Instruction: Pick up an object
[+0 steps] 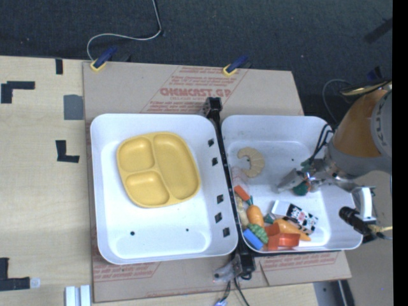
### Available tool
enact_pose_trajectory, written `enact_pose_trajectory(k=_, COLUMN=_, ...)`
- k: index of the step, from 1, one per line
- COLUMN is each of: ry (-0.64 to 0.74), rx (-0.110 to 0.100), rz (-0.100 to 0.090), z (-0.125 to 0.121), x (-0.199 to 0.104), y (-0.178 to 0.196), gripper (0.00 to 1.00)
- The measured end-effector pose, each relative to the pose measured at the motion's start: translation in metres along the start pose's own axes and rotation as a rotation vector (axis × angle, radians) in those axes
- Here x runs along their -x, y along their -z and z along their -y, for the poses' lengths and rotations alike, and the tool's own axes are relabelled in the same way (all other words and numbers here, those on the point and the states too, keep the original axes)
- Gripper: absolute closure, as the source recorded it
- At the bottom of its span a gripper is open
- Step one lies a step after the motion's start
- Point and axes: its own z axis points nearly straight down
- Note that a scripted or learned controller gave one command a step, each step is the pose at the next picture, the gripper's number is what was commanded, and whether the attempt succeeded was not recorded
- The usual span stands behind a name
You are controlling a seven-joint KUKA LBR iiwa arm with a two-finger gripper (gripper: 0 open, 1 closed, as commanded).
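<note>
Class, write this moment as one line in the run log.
arm: over right bin | pincer: low at bin floor, right of tan piece | toy pile: front of bin | yellow tray: left bin

Yellow plate (157, 169) (white bins (105, 171))

Overhead, slanted (arm (366, 132) entering right).

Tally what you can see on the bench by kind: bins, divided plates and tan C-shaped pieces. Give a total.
White bins: 2 (left bin, right bin)
Yellow divided plate: 1
Tan C-shaped piece: 1
Total: 4
</note>
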Motion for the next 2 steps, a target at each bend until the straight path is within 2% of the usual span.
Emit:
enact_pose_trajectory(k=1, ry=0.0, rx=0.003, rz=0.004, z=-0.001, x=0.001, y=0.01, gripper=1.0)
enact_pose_trajectory(k=2, ry=0.002, rx=-0.003, rz=-0.002, z=-0.046, x=-0.04, y=0.056, gripper=1.0)
